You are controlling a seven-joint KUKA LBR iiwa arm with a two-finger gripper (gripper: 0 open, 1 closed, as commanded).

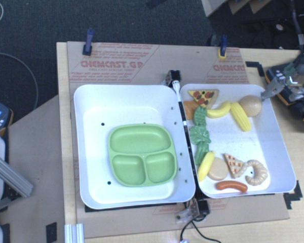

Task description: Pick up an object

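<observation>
Gripper (286, 82) sits at the right bin's (281, 135) far right corner, outside the rim; can't tell its state. Nearest pick is the round beige potato (251, 105) just inside that corner, w/ corn cob (240, 116) beside it, long axis running far-to-near. Left bin (86, 135) holds just a green divided tray (141, 153); right bin has the rest: banana (218, 110), pizza slice (203, 96), shrimp (257, 171), sausage (232, 186) along near edge.

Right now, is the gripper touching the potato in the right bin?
Cannot tell. In the camera view the gripper ends right at the potato, with no plain gap or contact.
</observation>
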